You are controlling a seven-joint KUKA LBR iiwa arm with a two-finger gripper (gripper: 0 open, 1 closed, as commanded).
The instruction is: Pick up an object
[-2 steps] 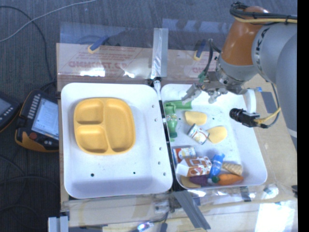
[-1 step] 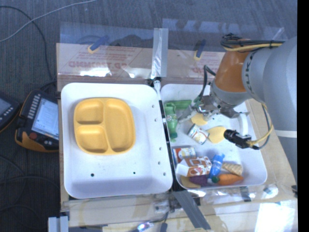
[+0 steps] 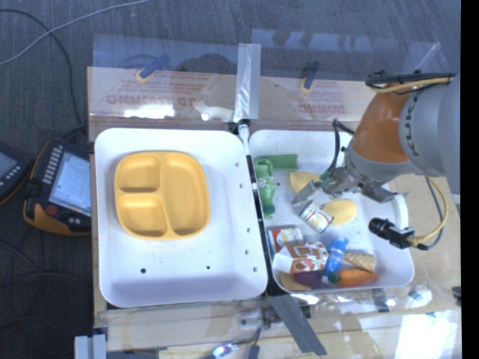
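Observation:
My gripper hangs low over the middle of the right bin, below the arm's orange band. Just under its tip lie a small can on its side and a pale yellow lemon-like piece. To its left rests a yellow wedge. I see nothing clearly between the gripper's tips.
In the right bin also lie a green block, a green bottle, a red-and-white carton, a blue bottle, a carrot and a waffle cone. The left bin holds a yellow divided plate.

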